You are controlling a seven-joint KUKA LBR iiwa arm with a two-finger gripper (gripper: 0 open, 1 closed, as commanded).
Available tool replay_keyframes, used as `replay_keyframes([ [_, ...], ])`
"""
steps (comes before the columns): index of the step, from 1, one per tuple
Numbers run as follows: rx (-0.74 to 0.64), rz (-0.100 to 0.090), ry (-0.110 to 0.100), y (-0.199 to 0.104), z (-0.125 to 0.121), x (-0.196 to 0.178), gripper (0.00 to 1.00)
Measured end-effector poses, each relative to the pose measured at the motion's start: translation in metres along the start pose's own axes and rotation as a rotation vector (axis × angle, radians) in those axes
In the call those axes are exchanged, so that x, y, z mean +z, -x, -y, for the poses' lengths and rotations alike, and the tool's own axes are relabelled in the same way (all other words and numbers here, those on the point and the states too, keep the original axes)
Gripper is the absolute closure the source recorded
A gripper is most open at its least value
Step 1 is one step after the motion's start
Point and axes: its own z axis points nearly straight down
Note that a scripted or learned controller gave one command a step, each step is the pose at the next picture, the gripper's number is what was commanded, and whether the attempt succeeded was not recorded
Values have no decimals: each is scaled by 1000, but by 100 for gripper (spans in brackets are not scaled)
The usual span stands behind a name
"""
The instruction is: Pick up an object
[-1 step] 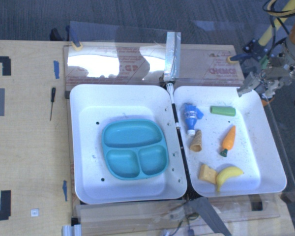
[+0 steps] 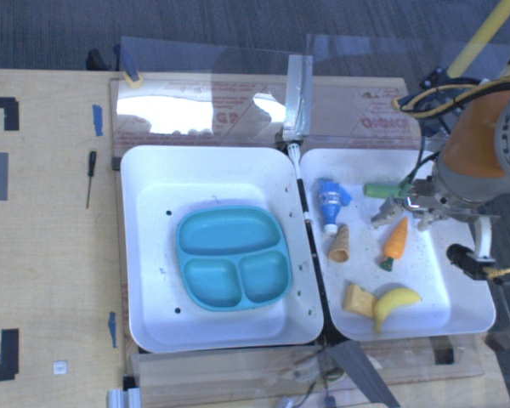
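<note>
The right bin (image 2: pixel 472 313) is the landmark. Inside it, the gripper (image 2: pixel 401 213) hangs over the far middle, just above the carrot (image 2: pixel 395 241), its fingers spread. A blue bottle (image 2: pixel 329 202) and a cone (image 2: pixel 339 243) lie toward its left wall, a banana (image 2: pixel 393 303) near its front. Left of it, touching, the left bin (image 2: pixel 144 185) holds a teal tray (image 2: pixel 233 257).

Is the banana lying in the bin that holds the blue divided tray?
No, the banana lies in the right bin, while the blue divided tray sits in the left bin.
</note>
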Motion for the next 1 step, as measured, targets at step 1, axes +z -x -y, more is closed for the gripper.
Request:
replay_keyframes([
  [1, 2, 0, -2, 0, 1, -8, 100],
])
